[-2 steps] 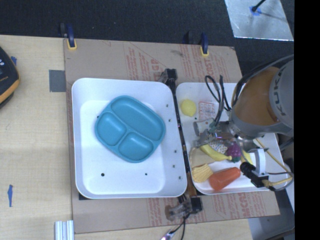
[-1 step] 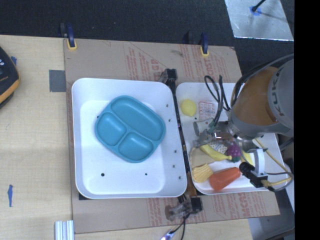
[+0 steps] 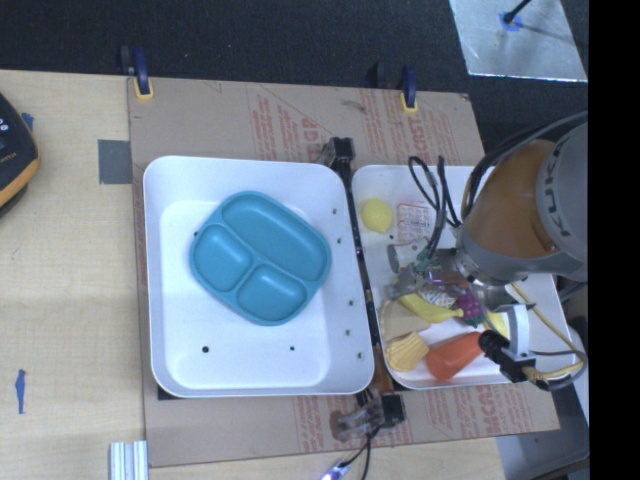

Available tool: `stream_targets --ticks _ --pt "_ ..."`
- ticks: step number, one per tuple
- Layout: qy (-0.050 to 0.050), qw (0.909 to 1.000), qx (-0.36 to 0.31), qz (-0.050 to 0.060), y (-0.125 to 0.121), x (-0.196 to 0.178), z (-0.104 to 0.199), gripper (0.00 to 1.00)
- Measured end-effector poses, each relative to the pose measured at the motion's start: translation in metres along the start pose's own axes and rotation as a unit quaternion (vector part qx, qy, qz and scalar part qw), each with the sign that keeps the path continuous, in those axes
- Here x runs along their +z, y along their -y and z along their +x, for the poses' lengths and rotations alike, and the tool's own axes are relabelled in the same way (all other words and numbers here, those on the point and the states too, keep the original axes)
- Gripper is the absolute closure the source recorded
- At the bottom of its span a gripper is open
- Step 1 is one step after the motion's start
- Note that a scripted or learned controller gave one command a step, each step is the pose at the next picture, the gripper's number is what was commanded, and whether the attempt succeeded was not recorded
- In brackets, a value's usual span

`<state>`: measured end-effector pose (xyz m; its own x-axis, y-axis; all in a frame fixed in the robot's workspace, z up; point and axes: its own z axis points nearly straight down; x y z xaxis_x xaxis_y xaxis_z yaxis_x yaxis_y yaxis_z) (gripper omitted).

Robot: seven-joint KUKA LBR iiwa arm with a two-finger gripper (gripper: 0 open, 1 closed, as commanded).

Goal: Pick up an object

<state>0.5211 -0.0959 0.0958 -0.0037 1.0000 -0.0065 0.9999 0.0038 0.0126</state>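
Bench with cardboard under two white bins. We can't tell the finger state: the gripper [image 3: 432, 276] is buried in clutter in the right bin [image 3: 372, 183], wrist and cables over it. Targets there: banana [image 3: 432, 309] just beside it, carrot [image 3: 452, 355], corn [image 3: 405, 350], lemon [image 3: 376, 215]. We'd commit to one item and lift straight; crowding risks a miss. Left bin [image 3: 160, 183] holds a blue tray [image 3: 260, 256].

Bench [image 3: 60, 298]: light wood top.
Cardboard sheet [image 3: 250, 118]: flat on the bench, under the 2 bins.
Left bin [image 3: 170, 268]: on the cardboard.
Right bin [image 3: 385, 183]: just beside the left bin.
Clamps [image 3: 141, 76]: 2 on the cardboard's far edge.
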Motion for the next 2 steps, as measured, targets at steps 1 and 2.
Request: stream_targets --ticks 1,2 --pt "-0.002 1.0000 -0.001 0.002 0.0048 0.0004 -0.0047 0.00" --pt "-0.002 1.0000 -0.001 0.002 0.0106 0.0005 -0.0061 0.00"
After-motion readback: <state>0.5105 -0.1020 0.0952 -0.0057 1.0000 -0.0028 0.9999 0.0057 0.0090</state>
